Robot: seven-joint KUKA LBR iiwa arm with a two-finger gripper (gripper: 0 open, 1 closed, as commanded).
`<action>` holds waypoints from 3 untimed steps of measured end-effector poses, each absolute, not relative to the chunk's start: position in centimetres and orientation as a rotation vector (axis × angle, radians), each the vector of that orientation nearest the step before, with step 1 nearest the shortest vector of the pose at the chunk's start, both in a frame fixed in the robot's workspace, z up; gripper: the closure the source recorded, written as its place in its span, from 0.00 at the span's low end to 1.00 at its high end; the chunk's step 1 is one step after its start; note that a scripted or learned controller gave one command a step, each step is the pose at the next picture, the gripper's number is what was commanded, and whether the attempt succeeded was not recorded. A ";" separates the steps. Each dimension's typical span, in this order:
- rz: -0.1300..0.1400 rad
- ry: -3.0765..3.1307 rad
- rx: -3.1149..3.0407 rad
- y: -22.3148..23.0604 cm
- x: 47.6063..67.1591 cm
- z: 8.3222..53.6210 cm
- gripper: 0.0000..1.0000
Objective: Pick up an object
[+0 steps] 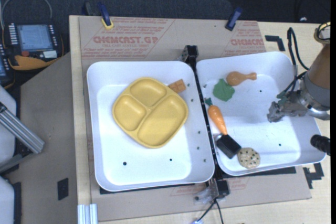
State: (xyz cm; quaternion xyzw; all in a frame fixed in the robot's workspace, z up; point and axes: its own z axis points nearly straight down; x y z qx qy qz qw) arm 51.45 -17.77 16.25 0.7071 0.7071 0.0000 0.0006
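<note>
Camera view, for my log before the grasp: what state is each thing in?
Yellow divided plate: flat in left bin.
Carrot: lying flat.
Chicken drumstick: lying flat.
Cookie: flat, near the right bin front wall.
Gripper: low over right bin.

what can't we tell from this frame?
- Pincer: small and dark in the camera view, by the right bin's right wall; open or shut is unclear.
- Arm: cut off by the right edge.
- Brown block: partly hidden behind the yellow plate; shape unclear.
- Black item next to the cookie: too small to identify.
</note>
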 end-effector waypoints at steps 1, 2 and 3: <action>0.005 2.217 2.214 -18.1 51.8 22.6 1.00; 0.005 2.217 2.214 -18.2 51.9 27.7 1.00; 0.003 2.226 2.213 -13.3 54.6 26.9 1.00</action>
